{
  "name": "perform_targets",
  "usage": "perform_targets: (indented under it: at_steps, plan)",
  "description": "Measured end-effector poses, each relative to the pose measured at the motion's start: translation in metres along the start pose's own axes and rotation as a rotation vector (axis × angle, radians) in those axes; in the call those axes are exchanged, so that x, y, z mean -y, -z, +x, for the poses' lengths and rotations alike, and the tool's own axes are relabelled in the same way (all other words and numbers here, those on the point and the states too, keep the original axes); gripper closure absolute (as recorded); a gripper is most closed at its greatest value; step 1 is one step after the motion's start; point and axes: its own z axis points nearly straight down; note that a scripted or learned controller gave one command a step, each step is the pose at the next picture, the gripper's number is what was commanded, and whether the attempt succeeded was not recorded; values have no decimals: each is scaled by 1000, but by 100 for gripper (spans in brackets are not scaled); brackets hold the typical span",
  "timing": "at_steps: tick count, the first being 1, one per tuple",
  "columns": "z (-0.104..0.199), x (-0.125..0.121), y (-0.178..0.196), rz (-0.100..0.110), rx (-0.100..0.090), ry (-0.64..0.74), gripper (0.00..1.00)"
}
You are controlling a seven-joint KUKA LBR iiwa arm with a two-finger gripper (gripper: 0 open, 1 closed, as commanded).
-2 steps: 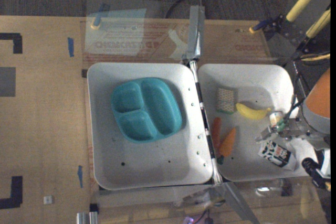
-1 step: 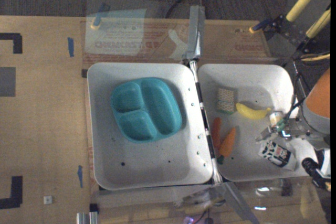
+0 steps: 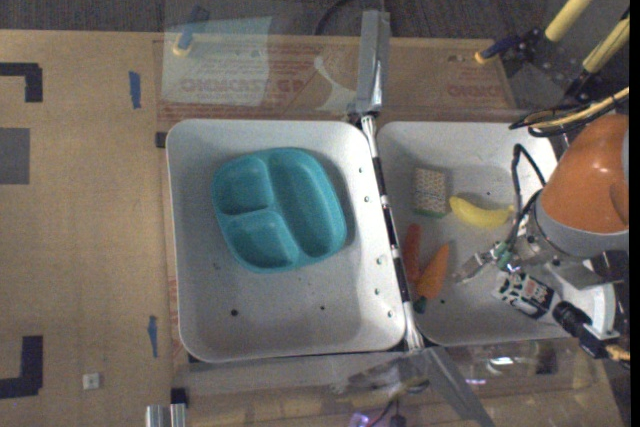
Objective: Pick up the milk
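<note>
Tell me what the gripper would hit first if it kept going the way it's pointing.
The gripper points left across the right bin, so it would probably reach the orange carrot first. Depth is hard to judge from above; it may pass over it.

The arm (image 3: 590,190) reaches from the right, its pincer (image 3: 478,265) hanging low.

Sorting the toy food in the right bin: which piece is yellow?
The banana, curved, near the bin's middle; the two carrots are orange.
</note>
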Motion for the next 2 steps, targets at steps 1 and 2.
perform_targets:
  at_steps: [1, 2]
  plan:
    - [5, -14, 0, -3, 3, 31, 0]
    - [-65, 28, 1, -6, -4, 96, 0]
